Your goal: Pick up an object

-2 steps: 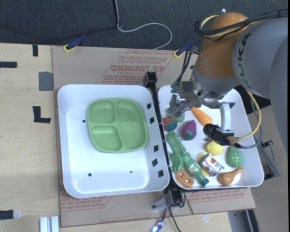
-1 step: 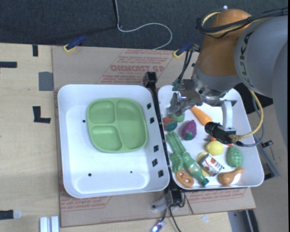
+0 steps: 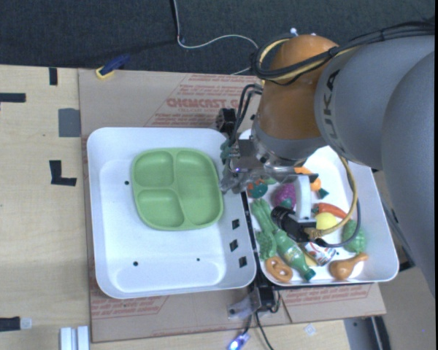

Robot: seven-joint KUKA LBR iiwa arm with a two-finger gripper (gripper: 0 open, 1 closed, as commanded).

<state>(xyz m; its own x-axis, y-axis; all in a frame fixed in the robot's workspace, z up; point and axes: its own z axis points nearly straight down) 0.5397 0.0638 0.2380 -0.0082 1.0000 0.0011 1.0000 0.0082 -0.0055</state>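
The tool (image 3: 242, 172) sits low over the right bin's (image 3: 376, 217) left edge, near a green toy vegetable (image 3: 263, 217) among heaped toy food; whether it is apart or together cannot be told. A green divided plate (image 3: 177, 188) lies in the left bin (image 3: 109, 217)

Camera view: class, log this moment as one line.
arm over right bin | gripper at its left wall | toys piled | green plate in left bin
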